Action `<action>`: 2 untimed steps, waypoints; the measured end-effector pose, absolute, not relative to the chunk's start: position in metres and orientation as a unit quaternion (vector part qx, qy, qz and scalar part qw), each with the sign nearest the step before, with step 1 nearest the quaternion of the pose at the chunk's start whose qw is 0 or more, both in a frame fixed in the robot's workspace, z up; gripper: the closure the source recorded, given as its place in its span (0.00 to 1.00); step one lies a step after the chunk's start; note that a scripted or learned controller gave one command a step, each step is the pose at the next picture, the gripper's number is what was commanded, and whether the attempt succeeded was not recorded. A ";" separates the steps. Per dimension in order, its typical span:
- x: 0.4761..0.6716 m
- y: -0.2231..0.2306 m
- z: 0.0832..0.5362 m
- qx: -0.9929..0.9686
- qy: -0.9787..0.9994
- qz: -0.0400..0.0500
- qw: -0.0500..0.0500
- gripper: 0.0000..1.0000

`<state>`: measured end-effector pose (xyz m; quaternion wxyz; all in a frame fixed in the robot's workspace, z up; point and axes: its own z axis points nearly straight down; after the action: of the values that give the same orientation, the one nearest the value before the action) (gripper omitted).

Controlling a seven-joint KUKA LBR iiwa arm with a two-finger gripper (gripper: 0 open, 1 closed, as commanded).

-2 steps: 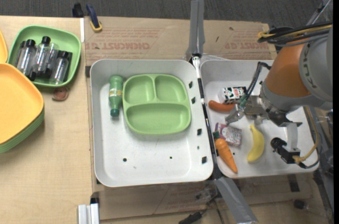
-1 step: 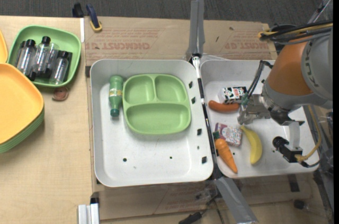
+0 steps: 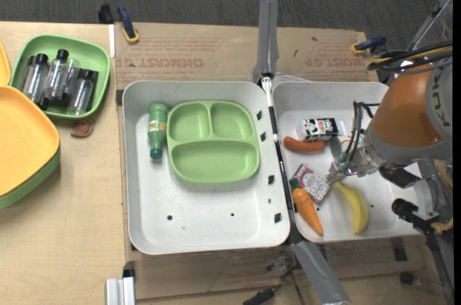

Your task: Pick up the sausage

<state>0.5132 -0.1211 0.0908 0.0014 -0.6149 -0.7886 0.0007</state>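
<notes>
The sausage (image 3: 305, 146), reddish-orange and slightly curved, lies in the right bin (image 3: 374, 96) near its left wall, just below a small black-and-white carton (image 3: 319, 127). My gripper (image 3: 338, 171) hangs low in that bin, to the right of and below the sausage. It sits over the gap between a pink-and-white packet (image 3: 314, 185) and the top of a banana (image 3: 354, 205). It is apart from the sausage, and nothing of the sausage is in it.
A carrot (image 3: 307, 210) lies at the right bin's front left. The left bin (image 3: 202, 228) holds a green divided plate (image 3: 214, 141) and a green bottle (image 3: 157, 129). A green tray of bottles (image 3: 61, 78) and stacked yellow plates (image 3: 25, 152) sit far left.
</notes>
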 end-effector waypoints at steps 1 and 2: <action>0.513 -0.122 0.099 -0.616 -0.788 0.001 0.001 1.00; 0.541 -0.182 0.091 -0.768 -0.640 0.002 0.000 1.00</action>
<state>0.5407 -0.1816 0.0906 0.0004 -0.7683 -0.6401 0.0015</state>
